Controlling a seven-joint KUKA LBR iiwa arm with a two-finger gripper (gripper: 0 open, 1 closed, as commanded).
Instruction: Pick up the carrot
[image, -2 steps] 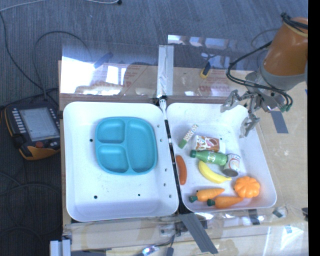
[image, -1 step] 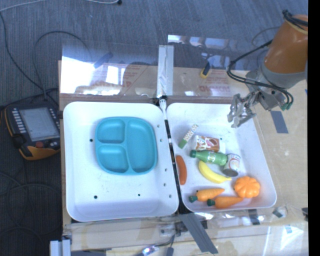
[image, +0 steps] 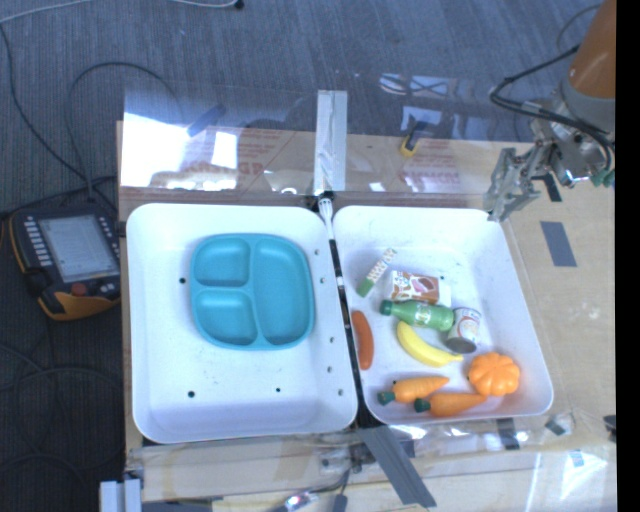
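Observation:
Two carrots lie at the front of the right bin (image: 520, 290): one carrot (image: 420, 387) points left, and a second carrot (image: 455, 403) lies just in front of it by the front wall. Both are orange with green stub ends. My gripper (image: 506, 203) hangs above the bench past the right bin's back right corner, far from the carrots. Its fingers stand open and hold nothing.
Close to the carrots in the right bin are an orange pumpkin (image: 494, 373), a banana (image: 424, 346), a green bottle (image: 419, 315), a can (image: 464, 328), a small carton (image: 414, 288), a white packet (image: 378, 270) and a red sausage (image: 364, 339). A blue divided plate (image: 250, 290) sits in the left bin (image: 160, 380).

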